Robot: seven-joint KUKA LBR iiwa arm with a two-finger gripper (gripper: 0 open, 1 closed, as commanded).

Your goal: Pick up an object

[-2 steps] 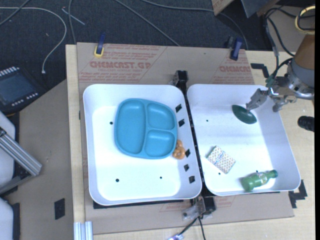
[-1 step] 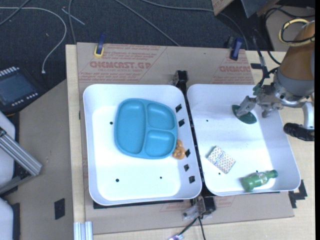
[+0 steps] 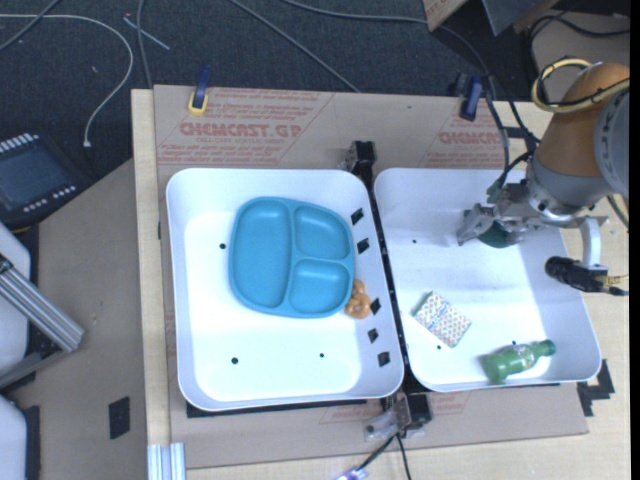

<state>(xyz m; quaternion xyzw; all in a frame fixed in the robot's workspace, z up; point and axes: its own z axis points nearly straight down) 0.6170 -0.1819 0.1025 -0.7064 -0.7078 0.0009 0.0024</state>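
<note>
Cardboard covers my bench [image 3: 300, 118], with two white bins on it. From my seat, the left bin [image 3: 200, 348] holds a blue divided plate [image 3: 290, 258], a small orange bit [image 3: 358, 301] at its right edge. In the right bin [image 3: 420, 208] lie a checkered packet [image 3: 442, 319] and a green bottle [image 3: 518, 360] on its side near the front. My gripper [image 3: 490, 228] hangs at the back of that bin; something teal-green shows at its tip, and whether it is clamped I cannot tell.

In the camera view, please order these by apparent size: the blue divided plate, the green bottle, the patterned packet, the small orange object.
1. Blue divided plastic plate, clearly largest.
2. Green plastic bottle and checker-patterned flat packet: look similar, so not ranked.
3. Small orange object beside the plate, smallest.
</note>
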